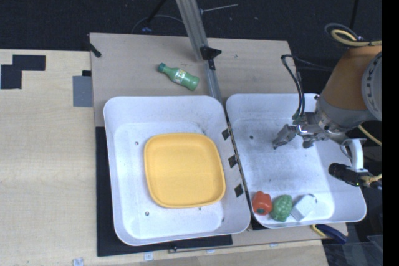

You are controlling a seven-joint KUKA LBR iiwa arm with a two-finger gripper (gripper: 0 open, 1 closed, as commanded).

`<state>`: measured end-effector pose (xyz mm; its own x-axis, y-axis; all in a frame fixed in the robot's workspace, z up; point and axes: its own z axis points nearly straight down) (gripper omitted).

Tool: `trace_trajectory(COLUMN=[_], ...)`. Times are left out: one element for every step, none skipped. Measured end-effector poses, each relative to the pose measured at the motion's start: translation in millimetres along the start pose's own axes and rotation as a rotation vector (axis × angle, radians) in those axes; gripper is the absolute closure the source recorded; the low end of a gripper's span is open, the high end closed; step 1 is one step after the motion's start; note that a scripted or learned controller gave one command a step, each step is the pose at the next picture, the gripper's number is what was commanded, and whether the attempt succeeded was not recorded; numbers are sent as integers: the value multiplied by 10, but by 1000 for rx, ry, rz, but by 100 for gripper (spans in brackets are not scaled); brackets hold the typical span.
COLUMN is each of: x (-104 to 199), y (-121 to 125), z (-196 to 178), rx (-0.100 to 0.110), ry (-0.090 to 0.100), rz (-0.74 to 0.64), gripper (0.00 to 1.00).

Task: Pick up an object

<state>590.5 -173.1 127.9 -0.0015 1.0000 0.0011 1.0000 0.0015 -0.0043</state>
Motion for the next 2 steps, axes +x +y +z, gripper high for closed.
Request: trace_trajectory(x=[8, -3], y=[3, 6], z=[370, 256], rx=[-4, -6], ry=[-1, -1], rz=[0, 2], gripper=[0, 100])
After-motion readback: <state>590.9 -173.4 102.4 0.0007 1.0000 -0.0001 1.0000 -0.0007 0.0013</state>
